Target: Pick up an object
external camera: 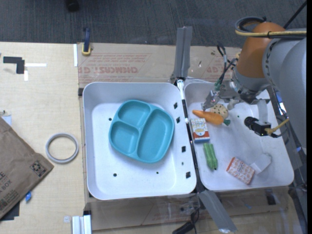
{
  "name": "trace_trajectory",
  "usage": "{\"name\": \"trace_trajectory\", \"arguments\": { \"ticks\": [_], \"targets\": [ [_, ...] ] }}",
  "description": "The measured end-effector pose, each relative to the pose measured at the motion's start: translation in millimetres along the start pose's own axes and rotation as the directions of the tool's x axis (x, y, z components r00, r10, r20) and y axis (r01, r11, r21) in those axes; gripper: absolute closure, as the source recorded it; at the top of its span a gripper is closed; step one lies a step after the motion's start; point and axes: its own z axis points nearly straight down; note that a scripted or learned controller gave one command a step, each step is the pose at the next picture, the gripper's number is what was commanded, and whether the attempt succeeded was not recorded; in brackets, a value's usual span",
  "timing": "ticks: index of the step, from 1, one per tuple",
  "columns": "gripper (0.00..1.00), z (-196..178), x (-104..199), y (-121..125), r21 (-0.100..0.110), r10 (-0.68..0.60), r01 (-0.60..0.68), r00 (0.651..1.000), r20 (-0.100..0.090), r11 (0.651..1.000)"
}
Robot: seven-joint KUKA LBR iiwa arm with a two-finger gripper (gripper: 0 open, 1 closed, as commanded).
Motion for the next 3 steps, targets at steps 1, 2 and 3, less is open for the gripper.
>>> {"name": "trace_trajectory", "arguments": {
  "ticks": [1, 2, 3],
  "targets": [
    [0.0, -84.7, 13.3, 14.5, 0.013, 0.231, -0.231, 0.973, -0.005, 0.973],
    [0.0, 16.0, -9.5, -24.4, 0.015, 0.228, -0.228, 0.974, -0.006, 0.974],
    [0.0, 15.1, -15.2, 12.6, 0.011, 0.134, -0.134, 0.991, -0.006, 0.991]
  ]
}}
